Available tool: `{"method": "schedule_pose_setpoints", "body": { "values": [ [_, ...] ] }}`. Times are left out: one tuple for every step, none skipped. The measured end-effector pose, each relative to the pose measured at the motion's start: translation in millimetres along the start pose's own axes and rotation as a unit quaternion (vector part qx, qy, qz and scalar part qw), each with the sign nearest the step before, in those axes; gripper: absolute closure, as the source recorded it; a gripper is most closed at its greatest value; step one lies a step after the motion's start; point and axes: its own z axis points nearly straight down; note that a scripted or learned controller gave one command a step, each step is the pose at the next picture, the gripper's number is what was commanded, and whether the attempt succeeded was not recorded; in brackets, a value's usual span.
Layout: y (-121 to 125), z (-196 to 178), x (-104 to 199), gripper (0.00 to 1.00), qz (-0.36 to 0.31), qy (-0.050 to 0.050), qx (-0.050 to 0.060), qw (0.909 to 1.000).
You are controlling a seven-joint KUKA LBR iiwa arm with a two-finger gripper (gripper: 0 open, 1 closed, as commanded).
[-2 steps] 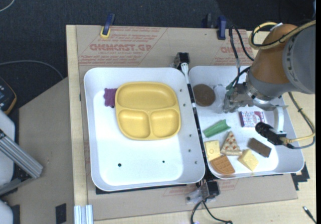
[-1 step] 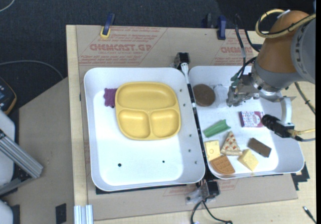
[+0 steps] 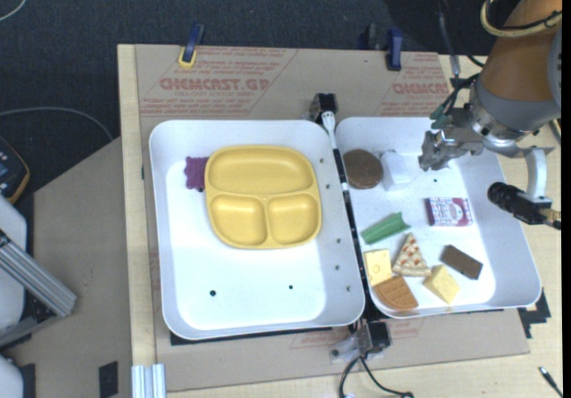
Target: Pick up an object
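So closest to us, at the front edge of the right bin [image 3: 526, 276], there's a little cluster of toy food: a round waffle-looking cookie [image 3: 395, 293] touching a yellow cracker square [image 3: 377, 263], a pizza slice [image 3: 411, 255] right beside them, a cheese wedge [image 3: 442, 284] and a brown chocolate bar [image 3: 461, 261]. They're packed pretty tight, so grabbing one of those cleanly looks tricky to me, since fingers would likely bump a neighbour.

Further back things spread out more: a green pepper-ish piece [image 3: 385, 228] lies near the divider, a purple-and-white packet [image 3: 448, 211] sits by itself mid-bin, and a brown round patty [image 3: 363, 169] rests at the back-left corner with a pale, hard-to-make-out thing [image 3: 396, 168] just beside it.

The gripper [image 3: 434, 155] hangs over the back of the right bin, pointing down, just beside that pale item and apart from everything else. I honestly can't tell how its fingers are set, and I don't see anything in them. My guess is it's lining up on the pale piece or the patty; the bin's back wall is close, which could get in the way.

The left bin [image 3: 178, 280] holds a yellow divided plate [image 3: 263, 194] with a purple thing [image 3: 195, 172] tucked against its left rim. All that is well apart from the arm, on the same bench [image 3: 134, 120].
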Motion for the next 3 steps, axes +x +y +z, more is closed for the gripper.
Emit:
{"method": "schedule_pose_setpoints", "body": {
  "values": [
    [1,-17,0,1.00,0.000,0.001,0.002,1.0000],
    [-5,-18,49,1.00,-0.002,0.002,0.006,1.0000],
    [-20,-20,91,1.00,-0.001,0.002,0.006,1.0000]
  ]
}}
